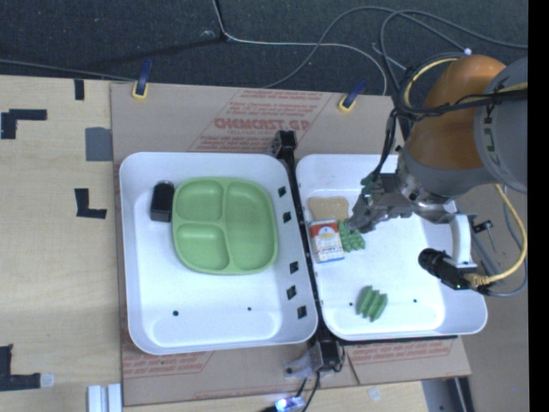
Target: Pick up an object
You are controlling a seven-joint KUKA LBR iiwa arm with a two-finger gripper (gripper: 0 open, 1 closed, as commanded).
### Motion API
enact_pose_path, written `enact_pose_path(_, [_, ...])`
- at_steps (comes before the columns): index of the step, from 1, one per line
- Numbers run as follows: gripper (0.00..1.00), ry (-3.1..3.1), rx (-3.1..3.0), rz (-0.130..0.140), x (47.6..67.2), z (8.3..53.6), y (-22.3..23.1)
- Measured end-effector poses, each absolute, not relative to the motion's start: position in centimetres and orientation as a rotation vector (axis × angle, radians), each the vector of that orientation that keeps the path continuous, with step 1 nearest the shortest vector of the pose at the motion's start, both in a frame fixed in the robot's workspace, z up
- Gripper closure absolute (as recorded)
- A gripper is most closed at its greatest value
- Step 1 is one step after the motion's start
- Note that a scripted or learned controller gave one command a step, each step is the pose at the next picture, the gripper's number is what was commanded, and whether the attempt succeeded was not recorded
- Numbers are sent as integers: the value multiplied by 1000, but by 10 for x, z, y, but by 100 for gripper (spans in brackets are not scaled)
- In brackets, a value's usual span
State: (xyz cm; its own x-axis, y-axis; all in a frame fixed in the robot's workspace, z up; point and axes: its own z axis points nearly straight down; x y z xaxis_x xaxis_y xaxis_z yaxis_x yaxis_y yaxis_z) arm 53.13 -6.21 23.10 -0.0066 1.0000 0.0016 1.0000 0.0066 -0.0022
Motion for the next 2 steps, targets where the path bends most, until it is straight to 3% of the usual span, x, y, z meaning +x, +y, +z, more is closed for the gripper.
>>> enact_pose_path(2, [100,-2228,-2211,1,528,217,58])
